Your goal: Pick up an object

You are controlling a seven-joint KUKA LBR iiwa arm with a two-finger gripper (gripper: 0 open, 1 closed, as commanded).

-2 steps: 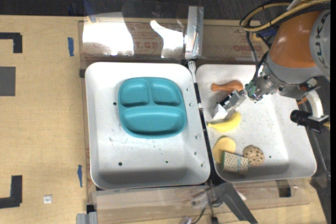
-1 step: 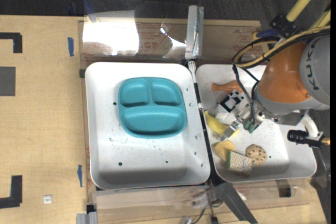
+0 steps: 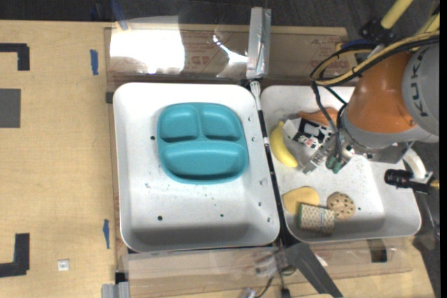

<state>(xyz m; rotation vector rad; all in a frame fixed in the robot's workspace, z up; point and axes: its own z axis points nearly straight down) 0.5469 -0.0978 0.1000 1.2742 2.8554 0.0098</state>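
Observation:
The right bin (image 3: pixel 391 216) holds a yellow banana (image 3: pixel 283 145) at its left side. An orange item (image 3: pixel 316 114) at the back is partly hidden by the arm. Toward the front lie a yellow lump (image 3: pixel 300 197), a round speckled cookie (image 3: pixel 340 204) and a small patterned cylinder (image 3: pixel 316 218). My gripper (image 3: pixel 323 160) hangs low over the bin's middle, just right of the banana and behind the cookie. I see nothing clearly held in it. The grey and orange wrist (image 3: pixel 377 108) covers the bin's back right.
The left bin (image 3: pixel 133 171) holds a teal divided plate (image 3: pixel 202 141). A metal divider (image 3: pixel 258 45) stands behind the gap between the bins. Cables (image 3: pixel 349 59) loop above the wrist. A black and white fitting (image 3: pixel 408 176) sits at the right bin's right rim.

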